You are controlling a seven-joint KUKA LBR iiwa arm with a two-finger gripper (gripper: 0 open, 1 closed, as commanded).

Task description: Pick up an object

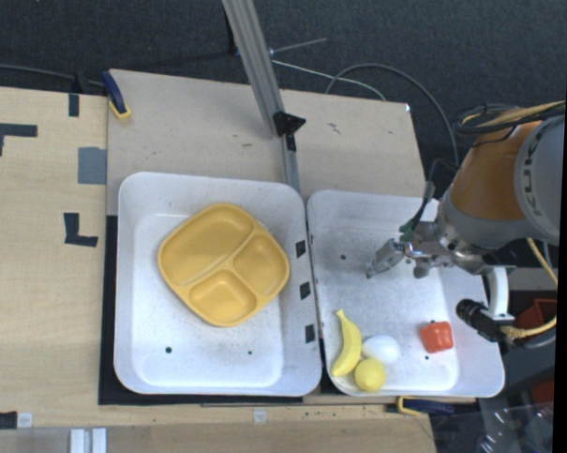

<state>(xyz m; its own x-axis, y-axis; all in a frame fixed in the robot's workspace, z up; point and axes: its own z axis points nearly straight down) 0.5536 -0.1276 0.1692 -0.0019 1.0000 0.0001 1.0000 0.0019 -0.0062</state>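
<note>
The gripper [383, 263] hangs over the middle of the right bin [359, 215], and I can't tell its state from here. Nothing sits beneath it. Along that bin's near edge lie a banana [348, 343], a white ball [381, 348] and a yellow ball [370, 374], touching one another. A red block [437, 336] lies toward the near right corner. A yellow divided plate [224, 263] fills the left bin [137, 355].

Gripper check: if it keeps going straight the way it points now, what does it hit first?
The gripper points toward the view's lower left over the right bin. Most likely it meets that bin's bare floor first, well above the banana. Its height is unclear from this one slanted view.
</note>
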